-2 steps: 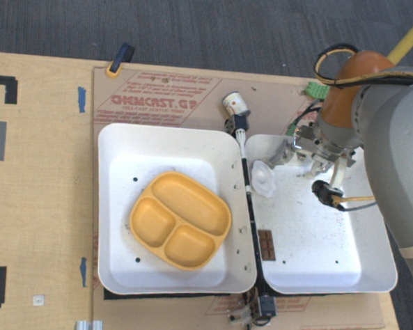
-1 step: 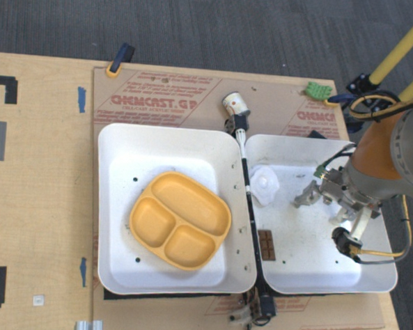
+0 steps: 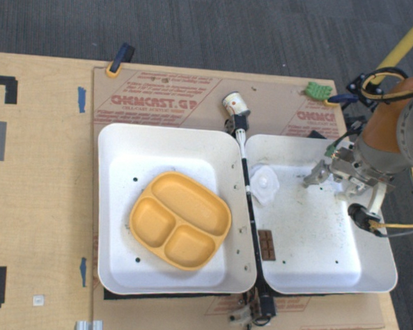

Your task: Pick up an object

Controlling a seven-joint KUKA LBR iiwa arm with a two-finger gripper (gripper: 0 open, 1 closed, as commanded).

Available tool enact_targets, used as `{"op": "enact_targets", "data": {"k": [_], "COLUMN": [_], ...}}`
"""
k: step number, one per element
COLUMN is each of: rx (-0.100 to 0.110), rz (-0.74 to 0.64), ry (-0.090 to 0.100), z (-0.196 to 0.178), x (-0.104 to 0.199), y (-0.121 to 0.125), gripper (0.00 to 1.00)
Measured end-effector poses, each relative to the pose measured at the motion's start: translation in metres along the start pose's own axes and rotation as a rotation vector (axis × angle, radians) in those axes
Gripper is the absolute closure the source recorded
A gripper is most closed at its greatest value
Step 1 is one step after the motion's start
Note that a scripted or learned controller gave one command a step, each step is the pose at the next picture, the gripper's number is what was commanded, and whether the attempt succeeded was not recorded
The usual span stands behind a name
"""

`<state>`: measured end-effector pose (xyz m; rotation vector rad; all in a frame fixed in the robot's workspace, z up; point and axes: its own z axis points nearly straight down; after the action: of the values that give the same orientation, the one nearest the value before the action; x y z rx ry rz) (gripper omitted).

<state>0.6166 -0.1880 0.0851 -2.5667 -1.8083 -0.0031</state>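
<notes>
Our hand hovers over the right bin at its far right — whether released or clenched, we cannot tell. The nearest object, a clear lid, lies left; we should centre over it before descending.

Single fixed view from above the bench, angled down on both white bins, at moderate distance.

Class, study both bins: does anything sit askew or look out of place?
The yellow divided plate lies turned at an angle to the left bin's walls. In the right bin, a small brown block lies against the left edge, beside a clear crumpled object.
</notes>
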Motion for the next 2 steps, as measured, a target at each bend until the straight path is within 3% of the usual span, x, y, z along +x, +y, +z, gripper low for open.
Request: {"op": "enact_targets", "data": {"k": [1, 2], "rx": [0.013, 0.001], "rz": [-0.204, -0.058], "ry": [0.005, -0.001], "z": [0.001, 0.0], "x": [0.002, 0.055], "y": [0.052, -0.057], "gripper": [0.0, 0.0]}}
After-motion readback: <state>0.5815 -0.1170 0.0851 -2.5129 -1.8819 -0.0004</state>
